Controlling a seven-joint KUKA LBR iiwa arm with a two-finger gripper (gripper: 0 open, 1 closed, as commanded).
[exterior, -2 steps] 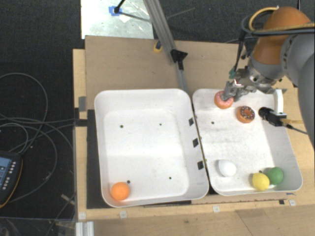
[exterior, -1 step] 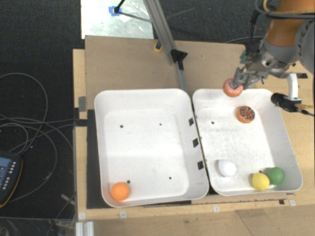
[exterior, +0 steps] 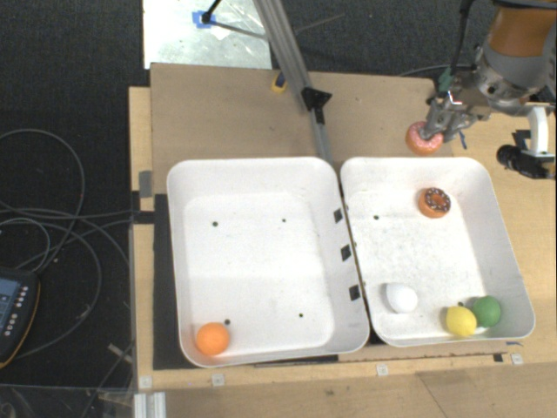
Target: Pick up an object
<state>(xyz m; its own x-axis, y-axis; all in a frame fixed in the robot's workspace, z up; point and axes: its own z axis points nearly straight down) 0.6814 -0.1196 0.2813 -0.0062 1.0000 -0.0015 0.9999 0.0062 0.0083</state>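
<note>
The gripper hangs above the bench just past the far rim of the right bin, and a pink donut sits right at its fingertips, with the fingers coming down onto the donut's upper right side; they look closed on it, so I judge the donut is pinched between them rather than lying loose, though the contact is small in this view. That would explain why the donut appears beyond the bin edge instead of inside it: it seems to hang from the gripper, carried out over the brown bench, not resting there. The grip looks to be on one edge of the ring, so the donut could swing or slip if the arm moves fast. The rest lies where loose things settle in a shallow tray: a brown donut near the right bin's far side, and a white ball, a yellow ball and a green ball gathered at its near edge, the yellow and green touching. An orange ball lies in the near left corner of the left bin
</note>
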